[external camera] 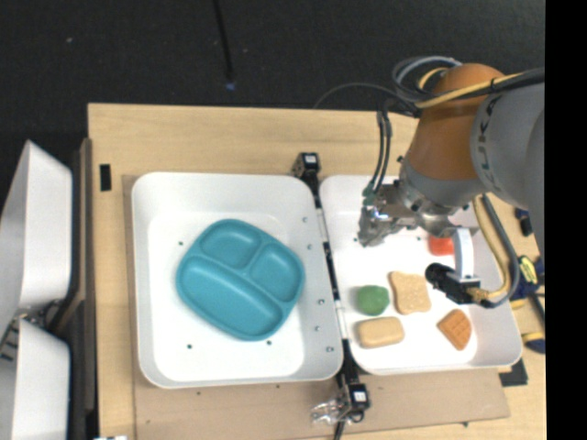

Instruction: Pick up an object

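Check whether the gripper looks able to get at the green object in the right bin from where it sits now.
Probably yes. The gripper hangs over the right bin, just behind the green object, which lies uncovered with bare floor between them.

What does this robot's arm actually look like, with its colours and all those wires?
The arm is a thick, rounded grey tube with a broad orange band above the wrist. Below sits a small metallic gripper. Thin black and light cables loop around the wrist, and yellowish ones trail along its side.
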